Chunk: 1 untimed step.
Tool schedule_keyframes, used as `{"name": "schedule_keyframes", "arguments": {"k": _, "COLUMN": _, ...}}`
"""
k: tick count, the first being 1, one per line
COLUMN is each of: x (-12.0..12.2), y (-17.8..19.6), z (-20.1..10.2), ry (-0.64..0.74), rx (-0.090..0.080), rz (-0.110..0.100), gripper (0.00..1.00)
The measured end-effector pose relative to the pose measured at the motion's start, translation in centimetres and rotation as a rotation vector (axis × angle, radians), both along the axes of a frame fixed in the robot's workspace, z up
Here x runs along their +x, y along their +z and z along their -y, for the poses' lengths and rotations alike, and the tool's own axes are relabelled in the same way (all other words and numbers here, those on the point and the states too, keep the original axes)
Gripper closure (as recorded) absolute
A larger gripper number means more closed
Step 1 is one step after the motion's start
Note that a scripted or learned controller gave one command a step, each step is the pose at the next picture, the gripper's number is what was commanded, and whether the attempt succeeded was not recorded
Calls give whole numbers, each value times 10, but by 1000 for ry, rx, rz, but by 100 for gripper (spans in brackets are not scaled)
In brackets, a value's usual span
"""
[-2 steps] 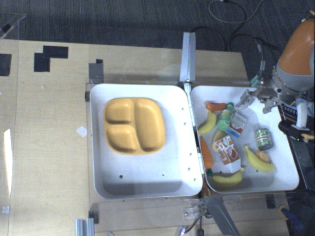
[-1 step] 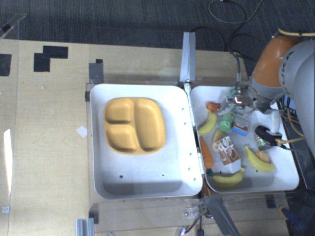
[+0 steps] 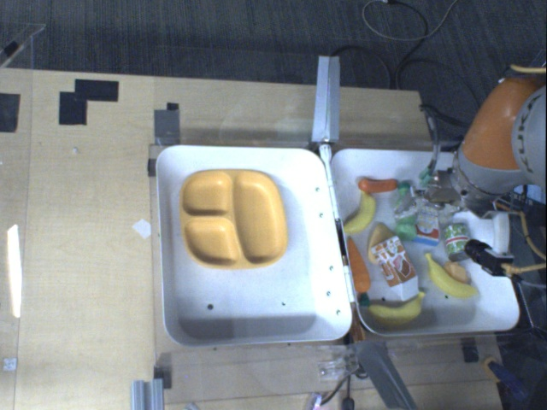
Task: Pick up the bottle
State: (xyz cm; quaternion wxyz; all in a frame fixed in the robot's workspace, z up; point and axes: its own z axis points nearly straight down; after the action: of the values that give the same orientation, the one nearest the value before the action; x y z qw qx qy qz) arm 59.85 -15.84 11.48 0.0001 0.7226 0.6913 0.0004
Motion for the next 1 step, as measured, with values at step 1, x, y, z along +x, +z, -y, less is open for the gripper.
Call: {"name": "schedule_keyframes", "arguments": {"k": 1, "x": 18, "y": -22, "z": 2, "ry": 14, "rx": -5, "rz": 14, "gripper": 0}}
